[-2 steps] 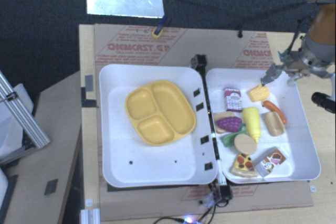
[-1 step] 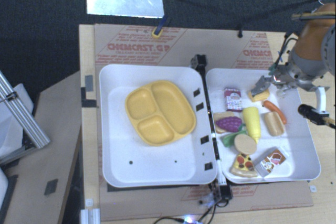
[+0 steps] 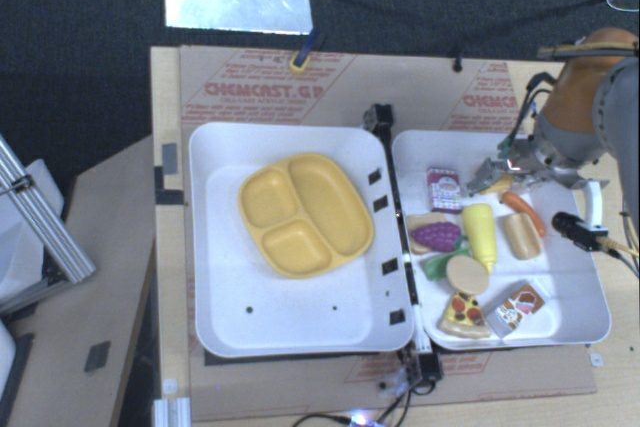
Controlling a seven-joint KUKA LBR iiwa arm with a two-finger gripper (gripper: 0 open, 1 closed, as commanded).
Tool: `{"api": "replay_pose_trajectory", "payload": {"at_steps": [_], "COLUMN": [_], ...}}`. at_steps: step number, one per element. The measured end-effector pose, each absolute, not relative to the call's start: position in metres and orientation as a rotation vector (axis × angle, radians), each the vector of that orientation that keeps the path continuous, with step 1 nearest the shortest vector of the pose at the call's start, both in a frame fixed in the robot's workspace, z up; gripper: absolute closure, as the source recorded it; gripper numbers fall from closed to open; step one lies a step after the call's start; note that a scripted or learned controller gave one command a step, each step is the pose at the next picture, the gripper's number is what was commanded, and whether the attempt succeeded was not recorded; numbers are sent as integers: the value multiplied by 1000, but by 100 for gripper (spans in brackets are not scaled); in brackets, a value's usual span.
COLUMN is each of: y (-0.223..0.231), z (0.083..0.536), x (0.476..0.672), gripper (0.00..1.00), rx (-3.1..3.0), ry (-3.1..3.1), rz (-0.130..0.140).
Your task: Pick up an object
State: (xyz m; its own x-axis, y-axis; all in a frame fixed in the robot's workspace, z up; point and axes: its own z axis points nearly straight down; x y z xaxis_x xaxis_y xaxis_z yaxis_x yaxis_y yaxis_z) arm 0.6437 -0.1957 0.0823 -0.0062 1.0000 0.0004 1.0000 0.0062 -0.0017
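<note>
Jaws [image 3: 492,177] over rt bin [image 3: 590,310] nr carrot [image 3: 522,208]; prob. released, can't tell for sure.

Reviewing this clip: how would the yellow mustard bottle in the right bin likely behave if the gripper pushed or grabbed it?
The yellow mustard bottle lies on its side and looks rounded, so a sideways push would probably roll it. Its smooth, glossy surface may slip in a pinch. It is crowded by the purple grapes and bread roll, so nudging it would likely shift them too.

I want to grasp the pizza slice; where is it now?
The pizza slice lies near the front edge of the right bin, just below the round bun and left of the small carton.
</note>
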Motion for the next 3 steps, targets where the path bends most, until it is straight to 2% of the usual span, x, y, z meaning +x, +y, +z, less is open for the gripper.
{"api": "replay_pose_trajectory", "payload": {"at_steps": [1,3], "y": [-196,-196], "z": [97,224], "x": [646,654], "gripper": [100,100], "rx": [-2216,-2221], "ry": [-2234,-2234], "rz": [-4,-8]}}
